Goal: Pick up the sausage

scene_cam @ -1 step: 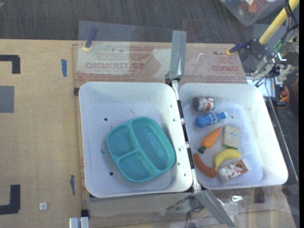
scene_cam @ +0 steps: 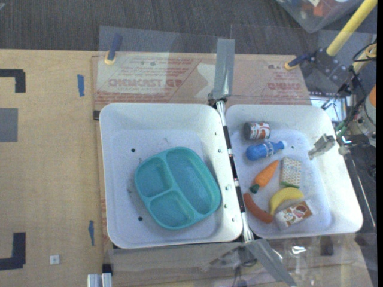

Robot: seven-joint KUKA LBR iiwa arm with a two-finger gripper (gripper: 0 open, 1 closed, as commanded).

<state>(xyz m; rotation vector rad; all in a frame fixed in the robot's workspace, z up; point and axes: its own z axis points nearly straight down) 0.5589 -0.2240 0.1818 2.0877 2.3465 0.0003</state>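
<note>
Camera view records the sausage (scene_cam: 257,208) lying flat on the floor of the right-hand bin (scene_cam: 341,217), at that bin's lower left, close against the wall it shares with the left-hand bin (scene_cam: 114,160). It is a short reddish-orange cylinder set on a diagonal, its upper end toward the dividing wall and its lower end touching or nearly touching the small carton (scene_cam: 294,214). Judged by its look, it is a light toy piece, probably smooth plastic with a rounded surface that could roll or slip between hard fingers. The soundest hold appears to be across its middle, square to its long axis, where both flanks show bare bin floor. The lower end is crowded by the carton and the banana (scene_cam: 283,197) just above it. The carrot (scene_cam: 266,175) lies near the upper end, apart from it. Farther up the bin are the blue bottle (scene_cam: 264,150), the can (scene_cam: 257,130) and the speckled block (scene_cam: 291,171). The left-hand bin carries a teal divided plate (scene_cam: 177,188). The pincer (scene_cam: 321,146) sits at the right edge of the right-hand bin, well apart from the sausage, grasping nothing; whether it is released or clenched cannot be told at this size. Both bins rest on the worktop (scene_cam: 48,178).
</note>
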